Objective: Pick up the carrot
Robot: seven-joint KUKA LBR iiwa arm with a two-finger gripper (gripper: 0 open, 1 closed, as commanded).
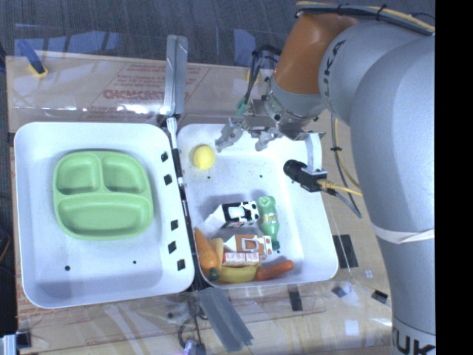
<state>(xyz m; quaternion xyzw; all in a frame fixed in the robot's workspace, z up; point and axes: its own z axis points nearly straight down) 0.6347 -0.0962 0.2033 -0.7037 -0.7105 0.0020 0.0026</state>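
Observation:
The carrot (207, 251) is orange and lies lengthwise along the left wall of the right bin (318, 220), near its front corner. It touches a pile of toy food. My gripper (244, 139) hangs over the back of the right bin, well behind the carrot and just right of a yellow lemon (202, 157). Its two fingers (225, 136) are spread apart, open, with nothing between them.
Beside the carrot sit an orange carton (247, 248), a yellow piece (238, 274), a black-and-white carton (240, 212), a green bottle (267, 217) and an orange-red sausage-like piece (275, 270). The left bin (29, 198) holds a green divided plate (103, 193).

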